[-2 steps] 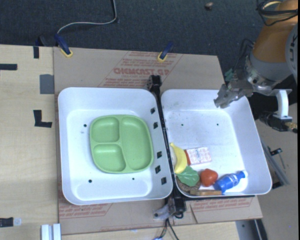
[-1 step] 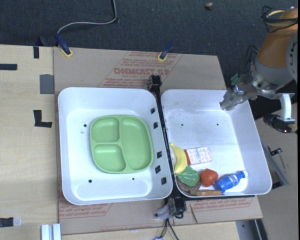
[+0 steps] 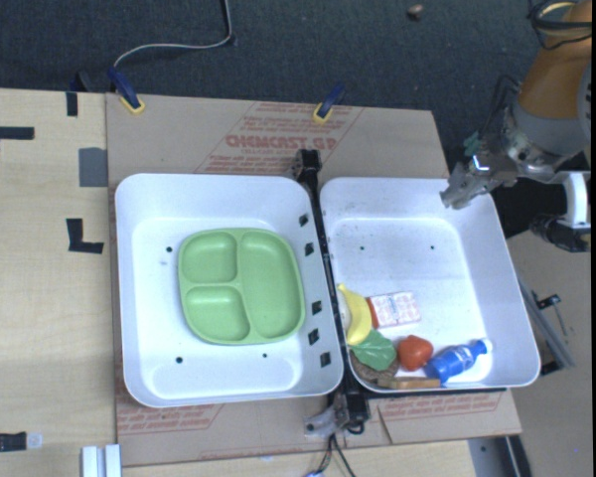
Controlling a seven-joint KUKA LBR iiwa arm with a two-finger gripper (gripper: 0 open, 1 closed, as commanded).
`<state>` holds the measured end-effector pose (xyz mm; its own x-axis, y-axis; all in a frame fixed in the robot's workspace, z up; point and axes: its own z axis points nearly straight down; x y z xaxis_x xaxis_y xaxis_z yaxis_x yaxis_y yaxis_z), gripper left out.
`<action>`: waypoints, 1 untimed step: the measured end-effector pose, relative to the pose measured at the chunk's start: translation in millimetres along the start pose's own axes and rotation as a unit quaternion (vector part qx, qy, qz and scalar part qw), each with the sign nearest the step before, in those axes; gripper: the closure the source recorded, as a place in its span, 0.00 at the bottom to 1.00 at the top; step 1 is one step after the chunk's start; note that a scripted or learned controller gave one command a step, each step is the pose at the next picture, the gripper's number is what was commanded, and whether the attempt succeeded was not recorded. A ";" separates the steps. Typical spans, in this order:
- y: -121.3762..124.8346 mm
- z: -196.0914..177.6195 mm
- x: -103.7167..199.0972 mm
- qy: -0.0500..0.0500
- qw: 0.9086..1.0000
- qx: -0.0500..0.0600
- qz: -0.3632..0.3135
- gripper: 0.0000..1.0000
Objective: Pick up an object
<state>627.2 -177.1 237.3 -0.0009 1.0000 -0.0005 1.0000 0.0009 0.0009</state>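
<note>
Camera view, single frame. We find the two-finger gripper (image 3: 460,193) at the upper right corner of the right-hand shallow white bin (image 3: 497,256), hanging about over its far rim, below the grey arm with the orange band (image 3: 556,78). We cannot tell how the gripper is set: it is small and blurred here, and nothing shows held in it.

Candidate objects all sit crowded into the near left corner of the right bin, well apart from the gripper:
- yellow banana-shaped toy (image 3: 356,316), against the left wall
- small white packet with red print (image 3: 394,310), lying flat just beside the banana
- green leafy soft toy (image 3: 373,351), touching the banana's lower end
- round red tomato-like toy (image 3: 414,352), between the green toy and the bottle
- blue plastic bottle with a white cap end (image 3: 457,359), lying on its side along the near wall
- thin brown stick-like piece (image 3: 407,382) under the cluster, too small to identify

Left-hand white bin (image 3: 139,266) holds a pale green three-compartment plastic plate (image 3: 242,286), lying flat.

Risks as we judge them:
1. Crowding. Items touch, so a descent on one may land on its neighbour or nudge the pile.
2. Walls. The cluster hugs the left and near walls; a finger could strike the rim or the black clips (image 3: 316,311) between the bins.
3. Shape. The bottle and tomato look likely to roll or squirt out; the flat packet offers little to pinch.
4. Long traverse diagonally across the bin first.
</note>
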 end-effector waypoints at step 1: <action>-17.3 13.1 -44.8 -0.001 1.000 0.001 0.001 1.00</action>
